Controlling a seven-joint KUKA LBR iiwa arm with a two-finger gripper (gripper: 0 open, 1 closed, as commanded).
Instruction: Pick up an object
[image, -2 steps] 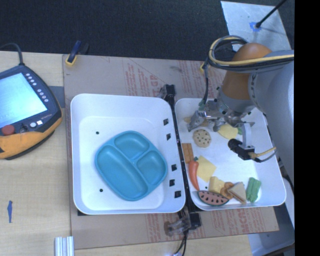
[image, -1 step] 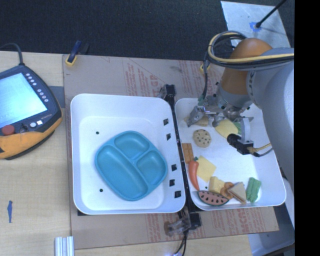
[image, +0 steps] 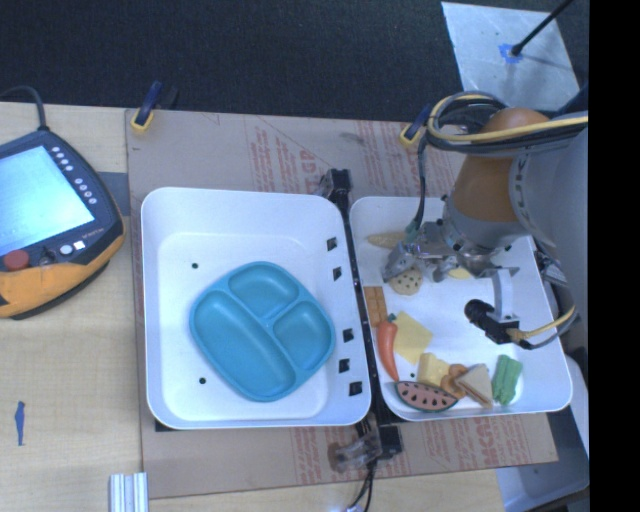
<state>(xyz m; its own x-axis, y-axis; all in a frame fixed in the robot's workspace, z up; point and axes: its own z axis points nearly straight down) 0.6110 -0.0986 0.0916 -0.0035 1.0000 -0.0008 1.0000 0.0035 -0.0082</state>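
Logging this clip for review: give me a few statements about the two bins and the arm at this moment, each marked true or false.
1. The blue divided plate lies in the left bin. True.
2. The watermelon slice sits on the plate. False: it lies at the near edge of the right bin.
3. The gripper is over the right bin. True.
4. The carrot lies in the left bin. False: it is in the right bin, near its left wall.
5. A green toy lies near the right bin's near right corner. True.
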